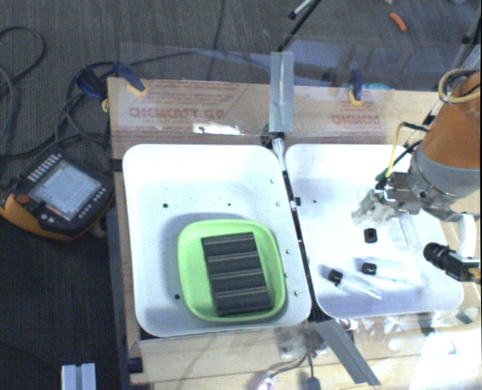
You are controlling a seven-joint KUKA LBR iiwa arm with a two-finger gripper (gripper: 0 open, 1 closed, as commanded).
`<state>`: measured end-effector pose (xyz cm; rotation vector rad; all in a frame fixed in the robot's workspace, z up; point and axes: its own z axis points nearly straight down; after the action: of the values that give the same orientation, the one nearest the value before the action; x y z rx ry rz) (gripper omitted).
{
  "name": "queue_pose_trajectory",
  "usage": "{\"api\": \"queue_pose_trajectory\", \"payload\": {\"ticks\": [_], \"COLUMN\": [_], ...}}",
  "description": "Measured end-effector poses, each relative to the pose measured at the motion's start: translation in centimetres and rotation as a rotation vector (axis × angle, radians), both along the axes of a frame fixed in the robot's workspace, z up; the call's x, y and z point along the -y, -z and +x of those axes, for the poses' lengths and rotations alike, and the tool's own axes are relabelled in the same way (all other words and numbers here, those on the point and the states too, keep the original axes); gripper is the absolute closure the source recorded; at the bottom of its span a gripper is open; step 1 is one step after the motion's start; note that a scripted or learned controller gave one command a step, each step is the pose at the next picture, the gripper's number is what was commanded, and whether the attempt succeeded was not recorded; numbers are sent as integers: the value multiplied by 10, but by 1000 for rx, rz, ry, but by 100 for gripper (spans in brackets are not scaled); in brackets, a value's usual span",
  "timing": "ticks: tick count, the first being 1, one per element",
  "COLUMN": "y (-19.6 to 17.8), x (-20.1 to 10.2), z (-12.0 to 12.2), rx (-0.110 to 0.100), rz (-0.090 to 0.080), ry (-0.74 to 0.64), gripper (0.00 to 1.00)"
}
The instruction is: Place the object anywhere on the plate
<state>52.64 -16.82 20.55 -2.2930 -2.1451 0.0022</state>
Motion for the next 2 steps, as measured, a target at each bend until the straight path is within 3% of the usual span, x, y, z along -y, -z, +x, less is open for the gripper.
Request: {"api": "queue_pose_trajectory", "payload": {"ticks": [1, 2], "y": [0, -85], "x": [0, -29], "z": [0, 17], "rx": [0, 1], "rz": [0, -3], "ry": [0, 49], "gripper": [0, 0]}}
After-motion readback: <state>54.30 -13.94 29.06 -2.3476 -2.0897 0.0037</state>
